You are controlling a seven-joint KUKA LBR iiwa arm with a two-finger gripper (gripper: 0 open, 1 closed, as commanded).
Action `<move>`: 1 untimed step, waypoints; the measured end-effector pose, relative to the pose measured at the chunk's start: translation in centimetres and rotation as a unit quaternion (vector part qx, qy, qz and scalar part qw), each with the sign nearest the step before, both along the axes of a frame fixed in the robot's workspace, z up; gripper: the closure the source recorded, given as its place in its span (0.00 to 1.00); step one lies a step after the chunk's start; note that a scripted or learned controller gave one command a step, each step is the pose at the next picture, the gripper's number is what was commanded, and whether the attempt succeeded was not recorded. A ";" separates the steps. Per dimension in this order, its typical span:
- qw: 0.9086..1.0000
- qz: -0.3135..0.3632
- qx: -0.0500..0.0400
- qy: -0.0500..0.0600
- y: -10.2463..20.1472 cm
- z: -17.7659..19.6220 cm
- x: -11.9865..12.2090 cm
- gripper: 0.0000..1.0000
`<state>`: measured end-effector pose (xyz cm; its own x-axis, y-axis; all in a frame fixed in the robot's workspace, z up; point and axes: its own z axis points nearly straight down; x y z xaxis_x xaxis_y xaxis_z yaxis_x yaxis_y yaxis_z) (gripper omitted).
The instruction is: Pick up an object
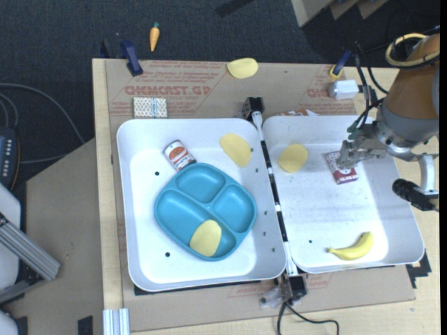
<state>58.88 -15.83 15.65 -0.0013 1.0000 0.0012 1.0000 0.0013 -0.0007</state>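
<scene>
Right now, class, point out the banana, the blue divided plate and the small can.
banana [353, 247]: camera view, middle of its curved body.
blue divided plate [199, 185]: camera view, floor of its upper compartment.
small can [179, 155]: camera view, its labelled side.

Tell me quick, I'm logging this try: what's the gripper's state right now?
Gripper: low over a small red-and-white packet in the right bin; open or shut cannot be told.
</scene>
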 end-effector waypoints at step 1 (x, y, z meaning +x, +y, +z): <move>1.000 -0.001 -0.001 -0.001 -3.3 -0.8 -0.2 1.00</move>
<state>58.66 -19.11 14.82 -0.0001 1.0000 -0.0017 1.0000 0.0001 0.0009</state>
